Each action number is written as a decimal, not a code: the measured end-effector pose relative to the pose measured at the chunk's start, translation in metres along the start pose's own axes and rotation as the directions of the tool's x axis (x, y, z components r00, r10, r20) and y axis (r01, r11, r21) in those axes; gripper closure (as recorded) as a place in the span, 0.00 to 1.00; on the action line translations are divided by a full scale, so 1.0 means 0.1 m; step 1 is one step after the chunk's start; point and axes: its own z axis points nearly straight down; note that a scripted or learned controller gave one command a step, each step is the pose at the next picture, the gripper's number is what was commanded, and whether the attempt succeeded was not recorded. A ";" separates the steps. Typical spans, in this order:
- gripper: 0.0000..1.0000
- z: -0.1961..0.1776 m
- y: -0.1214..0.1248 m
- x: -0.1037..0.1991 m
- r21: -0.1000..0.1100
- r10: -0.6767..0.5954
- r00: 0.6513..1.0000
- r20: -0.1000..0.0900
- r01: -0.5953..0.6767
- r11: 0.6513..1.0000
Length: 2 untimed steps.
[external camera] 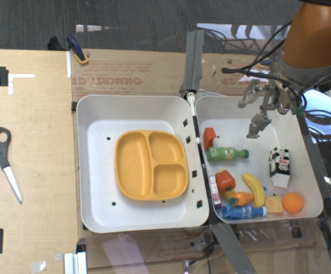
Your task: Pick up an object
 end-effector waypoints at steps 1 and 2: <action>0.00 1.26 -0.21 0.34 0.000 0.065 0.998 0.003 -0.065 0.998; 0.00 1.26 -0.94 1.00 0.000 0.002 1.000 0.001 -0.002 1.000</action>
